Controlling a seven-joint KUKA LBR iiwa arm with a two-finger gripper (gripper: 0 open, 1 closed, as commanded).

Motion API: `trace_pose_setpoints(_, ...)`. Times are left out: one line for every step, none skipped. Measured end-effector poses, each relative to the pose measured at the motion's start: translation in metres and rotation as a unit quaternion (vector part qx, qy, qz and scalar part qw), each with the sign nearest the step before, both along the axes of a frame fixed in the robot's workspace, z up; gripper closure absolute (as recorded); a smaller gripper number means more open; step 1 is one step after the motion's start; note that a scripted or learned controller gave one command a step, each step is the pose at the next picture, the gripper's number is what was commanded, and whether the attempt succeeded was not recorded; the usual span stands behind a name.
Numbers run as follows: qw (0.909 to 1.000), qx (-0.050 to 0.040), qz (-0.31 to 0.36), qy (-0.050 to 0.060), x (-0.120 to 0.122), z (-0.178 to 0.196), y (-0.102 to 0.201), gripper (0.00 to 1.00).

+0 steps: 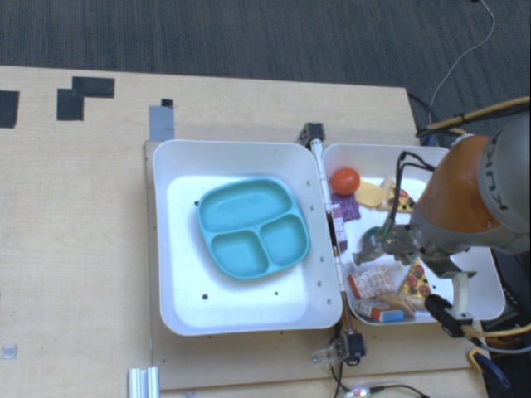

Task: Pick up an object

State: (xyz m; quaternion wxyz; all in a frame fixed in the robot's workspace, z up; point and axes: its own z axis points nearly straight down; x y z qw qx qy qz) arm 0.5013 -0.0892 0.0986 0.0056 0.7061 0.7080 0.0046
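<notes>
Hovering low over the right bin (494,303), my gripper (373,245) sat just above the clutter, left of my orange-banded wrist. No pick done yet as far as I could judge: nothing was visibly between my fingers, nothing lifted clear of the bin. Finger state: couldn't tell, the tips were a dark metallic blur against the packets below.

Candidate objects, all placed relative to the red ball (344,179) near that bin's top-left corner: a yellow wedge (371,193) just right of the ball; a purple packet (347,210) just below it; a red-and-white snack packet (372,283) well below, right under my gripper; a flat red-blue item (384,313) lower again by the bin's bottom rim; a colourful printed wrapper (412,282) down and right of the ball, half under my arm. Which one I was going for: unclear, likeliest the snack packet.

Left to do, I judged: close on something, lift, confirm hold.

Far left of the ball, the other bin (166,247) held a blue divided plate (251,227), untouched.

Hidden: my arm covered the right bin's middle and right portion; whether my tips touched anything couldn't be made out.
</notes>
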Motion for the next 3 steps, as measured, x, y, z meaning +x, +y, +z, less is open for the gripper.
trace_pose_setpoints(1.0, 0.0003, 0.001, -0.002, 0.002, 0.011, 0.001, 1.0)
trace_pose_setpoints(1.0, 0.0003, 0.001, -0.001, 0.001, 0.01, 0.001, 0.0)
trace_pose_setpoints(1.0, 0.0, -0.001, 0.002, -0.011, -0.011, 0.006, 0.0)
